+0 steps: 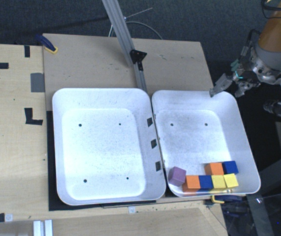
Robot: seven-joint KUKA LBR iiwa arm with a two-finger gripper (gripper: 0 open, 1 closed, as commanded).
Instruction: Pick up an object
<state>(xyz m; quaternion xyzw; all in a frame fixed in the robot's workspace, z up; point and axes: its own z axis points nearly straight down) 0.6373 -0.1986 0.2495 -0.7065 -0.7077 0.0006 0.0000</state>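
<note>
The arm (273, 33) enters at the upper right and is cut off by the frame edge. Its end effector (226, 82) sits above the far right corner of the right bin (199, 102), over the rim. The fingers are small and blurred; how far they are open cannot be told, and no object is visible between them.

The task objects lie in the near right corner of the right bin, packed against the front wall. A purple block (177, 175) sits leftmost, slightly tilted. Just beside it stands an orange block (193, 182), then a blue block (205, 182), then two yellow blocks (225, 181) side by side. Behind this row lie a second orange block (214, 168) and a second blue block (230, 167), touching each other. The blocks are crowded, so their exact edges are hard to separate. All lie well apart from the end effector.

The left bin (101, 146) adjoins the right bin; small dark clips (153, 143) sit along the shared edge. A metal rail (120, 26) slants down from the top to the far junction of the bins. The worktop (12, 82) carries black tape marks at the left, and a blue-and-yellow item (46, 43) lies near its far edge, too small to identify.
</note>
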